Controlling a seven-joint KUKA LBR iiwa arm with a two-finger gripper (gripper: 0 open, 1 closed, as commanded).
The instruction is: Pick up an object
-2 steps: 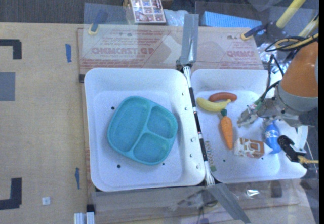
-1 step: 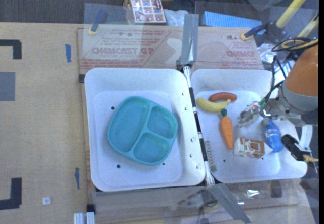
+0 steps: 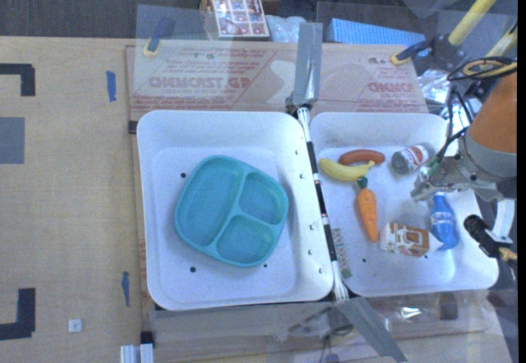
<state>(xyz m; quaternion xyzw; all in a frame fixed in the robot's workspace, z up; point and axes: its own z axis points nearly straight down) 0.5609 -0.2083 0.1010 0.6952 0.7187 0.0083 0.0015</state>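
My hand (image 3: pixel 431 187) is down in the right bin (image 3: pixel 460 271), near its right side. I cannot tell how it is set, because the metal there is small and blurry. The grey arm (image 3: pixel 493 148) with its orange band comes in above it from the right.

I will use the blue bottle (image 3: pixel 444 222) as my marker. The bottle lies just below my hand, and I cannot tell if they touch. I do not see anything held in the hand.

Left of the bottle and a bit lower lies a small carton (image 3: pixel 404 239), orange and white, close beside it. Further left is a carrot (image 3: pixel 367 210), lying with its green top pointing to the far side of the bin. Up and to the left of the bottle is a yellow banana (image 3: pixel 343 170), and a red sausage (image 3: pixel 362 158) lies along its top, touching it. Above the bottle, past my hand, a small can (image 3: pixel 411 158) lies on its side.

Far left of the bottle is the left bin (image 3: pixel 164 140). A teal plate (image 3: pixel 232 210) with three parts lies in the middle of it. Both bins sit side by side on the bench (image 3: pixel 66 213).
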